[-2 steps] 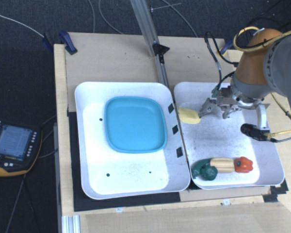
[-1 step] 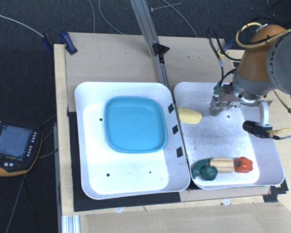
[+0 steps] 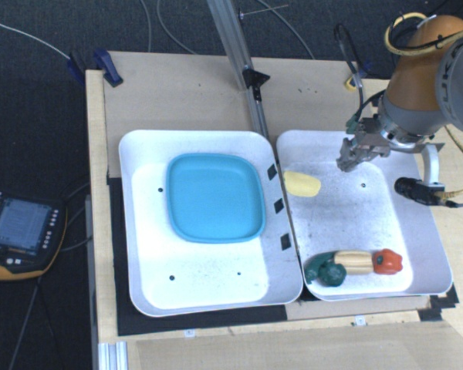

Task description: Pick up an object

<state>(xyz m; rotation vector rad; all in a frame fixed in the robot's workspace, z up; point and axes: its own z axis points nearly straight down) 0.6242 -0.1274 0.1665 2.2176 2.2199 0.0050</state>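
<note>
My gripper (image 3: 350,160) hangs over the far part of the right bin (image 3: 370,214), with nothing visible under its tip. A pale yellow lump (image 3: 302,183) lies to its left, near the bin's left wall. Along the near wall lie a dark green object (image 3: 326,271), a tan cylinder (image 3: 353,262) and a red piece (image 3: 386,261), touching in a row.
The left bin (image 3: 143,230) holds a light blue square plate (image 3: 215,197). A metal post (image 3: 235,37) slants up from between the bins at the back. A handheld pendant (image 3: 19,233) lies off the bench at left.
</note>
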